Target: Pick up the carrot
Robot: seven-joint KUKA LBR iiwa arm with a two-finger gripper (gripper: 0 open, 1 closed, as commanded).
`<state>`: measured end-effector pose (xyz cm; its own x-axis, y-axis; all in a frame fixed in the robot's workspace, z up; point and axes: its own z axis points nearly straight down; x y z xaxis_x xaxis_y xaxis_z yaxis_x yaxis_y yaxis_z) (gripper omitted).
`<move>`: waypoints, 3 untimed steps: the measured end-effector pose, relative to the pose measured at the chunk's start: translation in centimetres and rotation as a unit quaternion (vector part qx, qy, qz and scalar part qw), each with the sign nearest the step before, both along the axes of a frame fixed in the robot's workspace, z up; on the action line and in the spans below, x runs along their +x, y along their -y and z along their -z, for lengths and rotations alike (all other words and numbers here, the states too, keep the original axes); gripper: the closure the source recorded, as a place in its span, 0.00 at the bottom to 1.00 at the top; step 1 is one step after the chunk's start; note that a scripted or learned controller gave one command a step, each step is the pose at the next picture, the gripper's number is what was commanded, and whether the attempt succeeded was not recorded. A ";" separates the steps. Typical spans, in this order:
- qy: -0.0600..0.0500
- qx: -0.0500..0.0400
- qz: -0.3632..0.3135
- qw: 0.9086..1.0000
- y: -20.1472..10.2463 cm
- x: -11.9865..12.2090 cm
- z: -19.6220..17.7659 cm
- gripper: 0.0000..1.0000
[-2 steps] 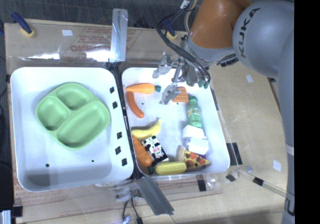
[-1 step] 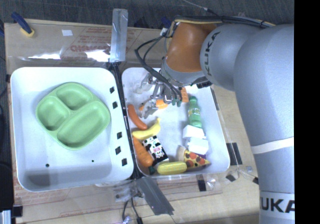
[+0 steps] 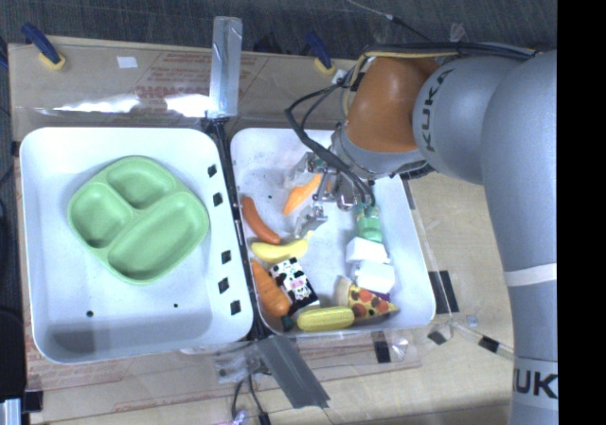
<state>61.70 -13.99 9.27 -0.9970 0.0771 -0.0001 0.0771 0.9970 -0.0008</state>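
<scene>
The carrot (image 3: 302,195), a short pale-orange wedge, sits between the fingers of my gripper (image 3: 311,194) in the upper middle of the right bin (image 3: 413,253). The gripper is shut on it, with one metal finger (image 3: 307,167) above the carrot and the other below it. The grey arm with its orange band reaches in from the right and hides the bin's upper right corner. I cannot tell whether the carrot touches the bin floor.
Below the gripper lie a red-orange sausage (image 3: 257,218), a banana (image 3: 276,249), a cow-print carton (image 3: 293,282), a darker orange piece (image 3: 271,291), a yellow piece (image 3: 325,318), a pizza slice (image 3: 370,301), white blocks (image 3: 368,263) and a green bottle (image 3: 367,222). The left bin holds a green divided plate (image 3: 138,217).
</scene>
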 end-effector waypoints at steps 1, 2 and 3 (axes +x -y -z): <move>0.002 0.000 -0.004 1.000 -0.2 0.2 -1.2 1.00; 0.002 0.000 -0.004 1.000 -0.3 0.2 -1.1 0.00; 0.004 0.000 -0.006 1.000 -0.3 0.3 -2.3 1.00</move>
